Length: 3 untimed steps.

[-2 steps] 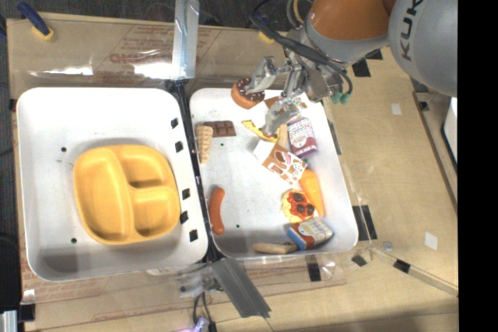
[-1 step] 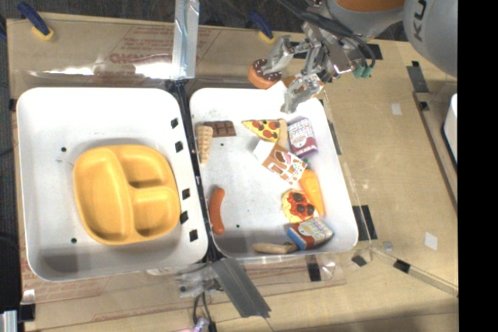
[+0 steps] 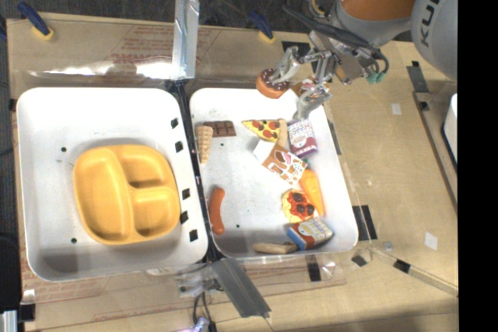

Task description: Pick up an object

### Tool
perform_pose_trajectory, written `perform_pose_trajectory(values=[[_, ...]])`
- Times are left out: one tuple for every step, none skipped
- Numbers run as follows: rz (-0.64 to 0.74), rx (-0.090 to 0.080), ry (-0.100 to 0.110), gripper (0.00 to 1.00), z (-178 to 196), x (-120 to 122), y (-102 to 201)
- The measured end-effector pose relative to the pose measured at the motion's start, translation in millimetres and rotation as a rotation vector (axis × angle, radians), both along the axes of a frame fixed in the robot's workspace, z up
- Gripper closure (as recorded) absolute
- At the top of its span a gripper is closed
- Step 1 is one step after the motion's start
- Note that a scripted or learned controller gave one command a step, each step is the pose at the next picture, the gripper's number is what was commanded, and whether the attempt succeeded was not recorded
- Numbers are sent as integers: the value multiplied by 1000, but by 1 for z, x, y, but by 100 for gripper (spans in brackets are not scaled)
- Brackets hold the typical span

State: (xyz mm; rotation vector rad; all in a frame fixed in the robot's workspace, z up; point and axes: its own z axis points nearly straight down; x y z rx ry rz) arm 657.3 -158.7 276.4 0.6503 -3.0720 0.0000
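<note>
Hovering at the upper right of the frame, the gripper (image 3: pixel 305 82) hangs over the far rim of the right bin (image 3: pixel 241 237). Its fingers (image 3: pixel 310 101) look spread and hold nothing that can be made out; a small round donut toy (image 3: pixel 272 83) sits just beside the left finger at the bin's upper edge, apart from it as far as can be judged. Below the fingertips lies a small carton (image 3: pixel 302 138), next to a pizza slice (image 3: pixel 264 127) and a printed packet (image 3: pixel 283 163). Lower in the same bin lie an orange carrot (image 3: pixel 313 190), a sausage (image 3: pixel 217 209) and a chocolate bar (image 3: pixel 218 129). The left bin (image 3: pixel 39 120) holds a yellow divided tray (image 3: pixel 126 192). These toys are probably light, rigid plastic with smooth, slippery faces; the carton's flat opposite sides offer the surest hold, whereas the donut would best be pinched across its rim. Lettering reading "KUK" shows on the arm (image 3: pixel 436 0); package printing is too small to read.
</note>
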Motion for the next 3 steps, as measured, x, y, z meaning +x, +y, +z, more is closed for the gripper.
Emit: perform_pose_trajectory(values=[[71, 0, -4, 100, 8, 1, 0], [172, -1, -5, 100, 20, 1, -1], [252, -2, -7, 100, 11, 1, -38]])
